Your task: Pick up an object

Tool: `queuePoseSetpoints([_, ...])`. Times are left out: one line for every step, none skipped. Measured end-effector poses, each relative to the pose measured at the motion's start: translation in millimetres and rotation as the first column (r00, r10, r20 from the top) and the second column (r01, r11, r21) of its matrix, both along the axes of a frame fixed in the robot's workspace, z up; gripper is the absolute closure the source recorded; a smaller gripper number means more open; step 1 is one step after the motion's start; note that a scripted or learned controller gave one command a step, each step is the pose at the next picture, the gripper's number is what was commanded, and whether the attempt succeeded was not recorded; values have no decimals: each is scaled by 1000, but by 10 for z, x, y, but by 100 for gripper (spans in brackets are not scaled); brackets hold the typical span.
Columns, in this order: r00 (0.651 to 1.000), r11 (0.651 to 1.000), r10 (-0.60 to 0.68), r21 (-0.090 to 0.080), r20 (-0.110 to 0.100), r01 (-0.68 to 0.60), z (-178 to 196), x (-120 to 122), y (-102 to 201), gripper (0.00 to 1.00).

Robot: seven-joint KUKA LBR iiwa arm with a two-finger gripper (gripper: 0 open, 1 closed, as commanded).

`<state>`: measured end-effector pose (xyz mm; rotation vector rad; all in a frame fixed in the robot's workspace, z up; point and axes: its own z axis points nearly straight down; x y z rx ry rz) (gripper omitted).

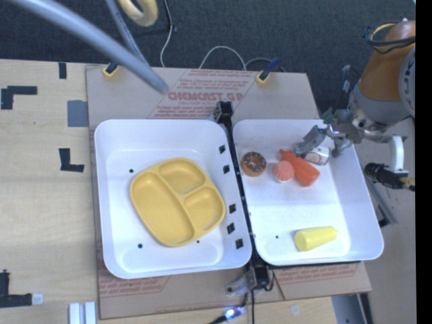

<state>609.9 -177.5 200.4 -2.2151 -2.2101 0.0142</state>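
Note:
My gripper (322, 142) hangs over the far right part of the right bin (351, 248), its two dark fingers (308, 142) spread apart, so it is open. Just below the fingertips lies a small white and grey object (318, 157), not clamped. Next to that object an orange carrot-like piece (305, 172) rests with a pink round piece (283, 172) against its left side. Further left, near the divider, a brown sprinkled donut (254, 163) lies flat. A yellow cylinder (315, 237) lies on its side near the bin's front edge.
The left bin (115, 248) holds a yellow three-compartment plate (177, 201). A black clip strip (233, 181) runs between the bins. A grey pole (101, 36) crosses the top left above the bench. The arm's orange band (385, 66) is at the right edge.

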Motion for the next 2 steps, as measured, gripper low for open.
queuePoseSetpoints([1000, 1000, 4, -3, 14, -4, 82, 32, 4, 0])
queuePoseSetpoints([1000, 1000, 3, -3, 10, -3, -397, 13, -77, 0])
